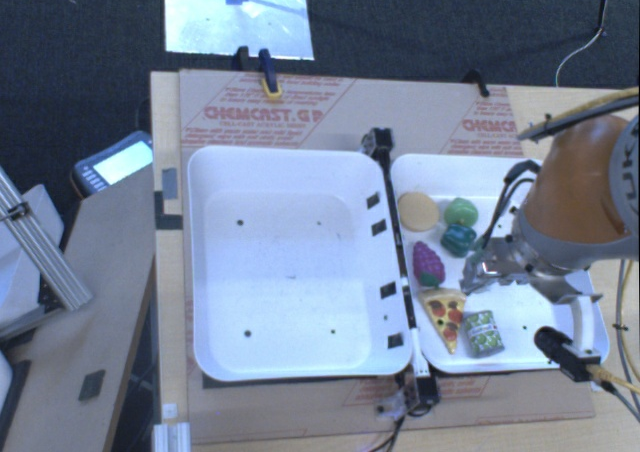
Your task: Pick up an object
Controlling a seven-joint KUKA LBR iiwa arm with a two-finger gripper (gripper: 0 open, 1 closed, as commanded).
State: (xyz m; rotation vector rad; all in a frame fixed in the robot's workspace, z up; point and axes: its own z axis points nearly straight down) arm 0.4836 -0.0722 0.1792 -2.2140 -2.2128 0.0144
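The right bin [500, 172] holds several toy foods: a tan round bun [418, 210], a green lumpy item [461, 211], a teal block [458, 239], purple grapes [428, 263], a pizza slice [446, 315] and a green patterned packet [484, 333]. My gripper [480, 271] hangs over the middle of this bin, just right of the grapes and above the pizza slice and packet. Nothing shows between its metal fingers.
The left bin [290, 260] lies beside the right one, with a black divider strip [393, 250] between them. A cardboard sheet [330, 105] lies under both bins. A grey device [115, 165] sits off the bench at left.
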